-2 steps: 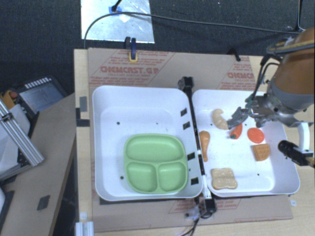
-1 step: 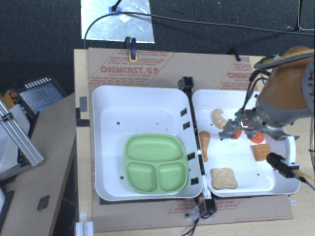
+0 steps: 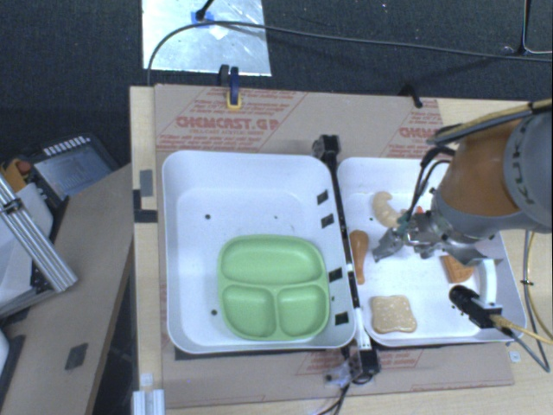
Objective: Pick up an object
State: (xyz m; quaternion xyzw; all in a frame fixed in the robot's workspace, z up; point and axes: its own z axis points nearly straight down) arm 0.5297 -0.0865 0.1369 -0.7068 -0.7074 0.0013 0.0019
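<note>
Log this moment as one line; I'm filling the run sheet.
arm: over right bin | tool: low among toy foods, near pale curved piece | toast: untouched | green tray: left bin

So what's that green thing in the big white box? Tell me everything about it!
The green plate is pale green, looks like smooth plastic, and has rounded corners. It has three sections: one wide one across the far side and two smaller ones side by side nearer the camera. It lies flat, right way up, on the floor of the left bin, toward its near right corner. Only the bin touches it.
</note>
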